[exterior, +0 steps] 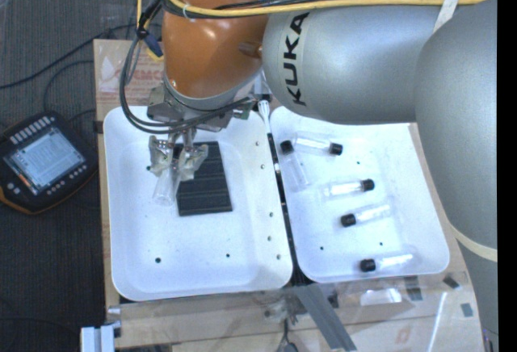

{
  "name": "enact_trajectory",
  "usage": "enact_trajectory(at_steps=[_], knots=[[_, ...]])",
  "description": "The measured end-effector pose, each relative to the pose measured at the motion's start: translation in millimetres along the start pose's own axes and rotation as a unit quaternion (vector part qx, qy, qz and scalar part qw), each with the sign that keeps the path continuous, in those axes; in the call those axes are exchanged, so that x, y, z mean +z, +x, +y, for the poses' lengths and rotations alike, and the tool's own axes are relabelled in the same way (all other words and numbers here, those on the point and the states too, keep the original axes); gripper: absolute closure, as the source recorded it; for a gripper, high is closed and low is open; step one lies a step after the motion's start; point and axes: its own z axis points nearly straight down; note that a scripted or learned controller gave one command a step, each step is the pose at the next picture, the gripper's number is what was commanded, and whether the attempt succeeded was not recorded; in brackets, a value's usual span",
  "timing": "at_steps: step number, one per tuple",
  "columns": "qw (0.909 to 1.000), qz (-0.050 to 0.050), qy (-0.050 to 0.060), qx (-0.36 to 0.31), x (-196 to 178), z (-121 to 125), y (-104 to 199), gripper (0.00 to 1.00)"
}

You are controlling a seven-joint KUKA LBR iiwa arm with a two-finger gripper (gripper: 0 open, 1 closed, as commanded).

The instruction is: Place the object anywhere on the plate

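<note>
Here the two-finger gripper (179, 155) hangs over the left white bin (129, 261), seemingly pinching a clear plastic tube (166, 179) beside the black ribbed plate (205, 181); light, stiff and slippery, the tube is probably best held mid-body.

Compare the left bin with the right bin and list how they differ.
The left bin holds a black ribbed plate; the right bin holds several clear tubes with black caps, such as one near its middle. The gripper hangs over the left bin, not the right bin. Both are shallow and white, side by side.
</note>
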Motion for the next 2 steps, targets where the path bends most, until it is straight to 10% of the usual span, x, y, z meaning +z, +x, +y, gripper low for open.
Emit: enact_trajectory(at_steps=[1, 2], knots=[[0.9883, 0.0, 0.0, -0.153, -39, -61, -12, 1.0], [0.9621, 0.0, 0.0, -0.273, -132, -59, -20, 1.0]])
